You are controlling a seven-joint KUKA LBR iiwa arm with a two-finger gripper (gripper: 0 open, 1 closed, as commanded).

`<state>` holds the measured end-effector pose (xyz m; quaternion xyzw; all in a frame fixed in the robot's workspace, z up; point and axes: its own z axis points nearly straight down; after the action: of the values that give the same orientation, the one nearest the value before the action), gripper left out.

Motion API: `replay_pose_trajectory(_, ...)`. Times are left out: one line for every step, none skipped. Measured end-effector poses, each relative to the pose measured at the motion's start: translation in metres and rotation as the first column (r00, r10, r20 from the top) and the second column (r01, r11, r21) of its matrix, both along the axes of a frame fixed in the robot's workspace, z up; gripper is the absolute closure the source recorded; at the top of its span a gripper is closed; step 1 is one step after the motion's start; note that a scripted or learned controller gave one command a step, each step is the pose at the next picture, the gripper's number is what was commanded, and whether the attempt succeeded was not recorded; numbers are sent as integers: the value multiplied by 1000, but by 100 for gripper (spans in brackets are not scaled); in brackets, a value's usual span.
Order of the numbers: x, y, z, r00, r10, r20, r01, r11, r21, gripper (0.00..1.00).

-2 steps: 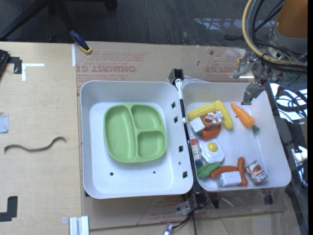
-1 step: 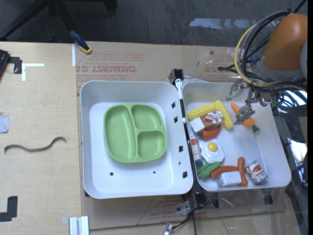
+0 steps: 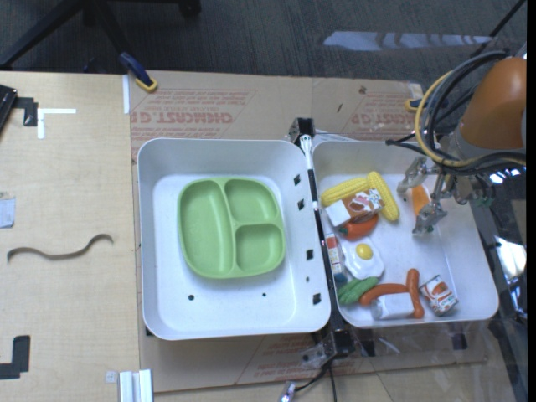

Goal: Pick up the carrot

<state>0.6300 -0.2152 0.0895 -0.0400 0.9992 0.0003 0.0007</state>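
Two shallow white bins sit side by side on flattened brown cardboard printed with red lettering too mirrored to read, on a pale wooden bench over dark carpet. The left bin holds one green divided plate. The right bin holds two corn cobs, a fried egg, two sausages and small cartons. The gripper hangs at the right bin's far side, fingers closed around the orange carrot.
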Motion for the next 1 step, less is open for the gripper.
replay_pose_trajectory(2, 1, 8, 1000, 3, 3, -3, 1000, -1, 100)
